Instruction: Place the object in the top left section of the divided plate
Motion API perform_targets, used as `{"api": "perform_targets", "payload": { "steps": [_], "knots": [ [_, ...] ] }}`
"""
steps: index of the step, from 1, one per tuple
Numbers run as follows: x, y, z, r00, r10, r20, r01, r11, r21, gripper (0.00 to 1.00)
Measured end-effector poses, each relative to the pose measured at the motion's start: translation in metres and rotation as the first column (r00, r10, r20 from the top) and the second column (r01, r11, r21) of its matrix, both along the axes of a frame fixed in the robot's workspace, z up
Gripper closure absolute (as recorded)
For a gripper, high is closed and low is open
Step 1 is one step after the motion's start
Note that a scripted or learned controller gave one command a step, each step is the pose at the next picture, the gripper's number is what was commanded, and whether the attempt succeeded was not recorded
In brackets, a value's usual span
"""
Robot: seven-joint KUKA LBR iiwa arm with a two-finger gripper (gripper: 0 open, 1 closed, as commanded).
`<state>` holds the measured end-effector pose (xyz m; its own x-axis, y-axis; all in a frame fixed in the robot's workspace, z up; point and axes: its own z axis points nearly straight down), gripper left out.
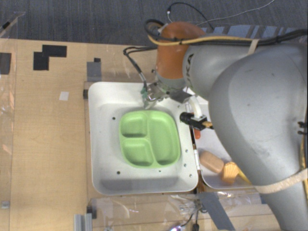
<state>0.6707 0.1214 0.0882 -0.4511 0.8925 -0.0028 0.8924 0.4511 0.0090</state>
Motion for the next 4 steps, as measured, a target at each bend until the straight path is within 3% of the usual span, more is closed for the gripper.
{"api": "perform_targets", "payload": {
  "steps": [1, 2, 3, 4],
  "knots": [
    [-0.001, 0.017, 0.072, 0.996, -0.092, -0.001, 0.092, 0.996, 0.001, 1.00],
    [-0.001, 0.057, 0.076, 0.992, -0.126, -0.003, 0.126, 0.992, 0.001, 1.00],
    [-0.017, 0.020, 0.128, 0.956, -0.293, -0.004, 0.293, 0.956, 0.001, 1.00],
    [-0.001, 0.071, 0.159, 1.000, 0.016, -0.003, -0.016, 1.000, 0.000, 1.00]
  ]
}}
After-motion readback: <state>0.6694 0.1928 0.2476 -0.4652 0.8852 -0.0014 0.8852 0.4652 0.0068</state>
